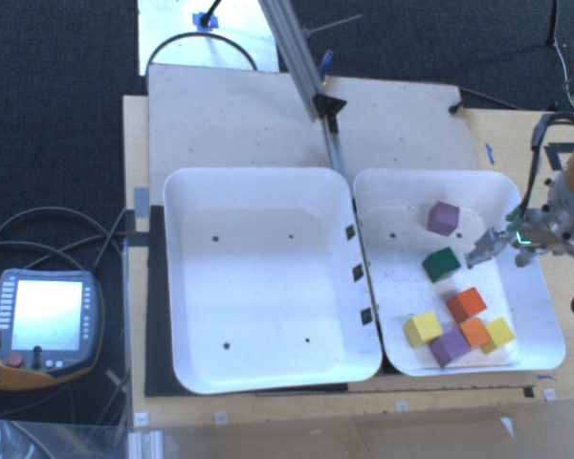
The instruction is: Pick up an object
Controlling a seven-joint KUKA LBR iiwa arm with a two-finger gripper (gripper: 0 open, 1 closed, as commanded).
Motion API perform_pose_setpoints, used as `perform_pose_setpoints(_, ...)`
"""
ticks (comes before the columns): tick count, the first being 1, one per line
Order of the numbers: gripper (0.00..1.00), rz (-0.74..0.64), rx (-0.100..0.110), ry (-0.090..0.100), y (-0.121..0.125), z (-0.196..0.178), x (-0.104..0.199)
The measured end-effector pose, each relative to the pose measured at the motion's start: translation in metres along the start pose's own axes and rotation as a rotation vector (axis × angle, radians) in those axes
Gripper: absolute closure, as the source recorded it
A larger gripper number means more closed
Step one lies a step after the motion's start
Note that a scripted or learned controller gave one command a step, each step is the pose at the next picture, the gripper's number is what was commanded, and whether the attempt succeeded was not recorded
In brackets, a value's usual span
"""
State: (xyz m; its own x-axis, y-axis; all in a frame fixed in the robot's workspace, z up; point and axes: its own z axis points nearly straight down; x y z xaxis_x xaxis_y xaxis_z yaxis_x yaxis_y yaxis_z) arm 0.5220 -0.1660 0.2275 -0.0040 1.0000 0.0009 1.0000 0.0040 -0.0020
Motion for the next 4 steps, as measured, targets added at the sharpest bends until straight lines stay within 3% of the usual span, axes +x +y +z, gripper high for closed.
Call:
perform_pose_setpoints(1,0.00,0.001,-0.004,-0.001,0.001,-0.002,0.000)
perform_pose_setpoints(3,0.00,0.002,0.002,0.001,0.012,0.117,0.001)
perform_pose_setpoints(4,0.00,0.002,-0.001,-0.001,0.012,0.138,0.001)
